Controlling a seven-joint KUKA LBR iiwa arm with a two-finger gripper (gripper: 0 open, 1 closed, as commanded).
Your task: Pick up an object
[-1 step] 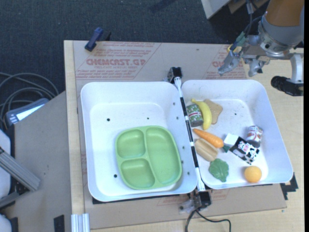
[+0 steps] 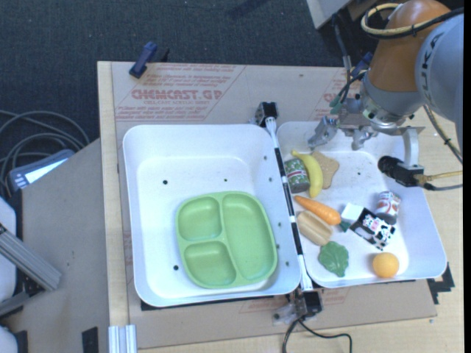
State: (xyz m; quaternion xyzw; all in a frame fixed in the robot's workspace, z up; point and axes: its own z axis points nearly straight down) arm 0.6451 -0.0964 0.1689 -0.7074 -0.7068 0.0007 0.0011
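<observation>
The camera view looks down on a pale wooden bench (image 2: pixel 110 197) with a sheet of brown printed cardboard (image 2: pixel 184 90) under two shallow white plastic bins. The left bin (image 2: pixel 147 160), in the middle of the frame, has smooth glossy walls and rounded corners, and it holds a light green plastic tray (image 2: pixel 224 237) with three moulded compartments, lying flat towards its lower part.

The right bin (image 2: pixel 419 219) sits at the right of the frame, touching the left bin along a dark seam. In it lie a curved yellow banana (image 2: pixel 313 171) resting against a small green-labelled can (image 2: pixel 296 175) and a tan flat biscuit-like piece (image 2: pixel 329 166). Below them are a smooth orange carrot (image 2: pixel 318 209), a beige bread-roll shape (image 2: pixel 315 229) and a knobbly green broccoli toy (image 2: pixel 333 258). To the right are a black-and-white patterned carton (image 2: pixel 374 228), a small white printed cup (image 2: pixel 387 204) and a round orange ball (image 2: pixel 385 264) near the bin's lower right corner.

At the upper right, the grey metal arm with its glossy orange band (image 2: pixel 408 28) reaches over the upper edge of the right bin. The two-finger gripper (image 2: pixel 340 133) hangs just above the banana with its metal fingers spread apart and nothing between them.
</observation>
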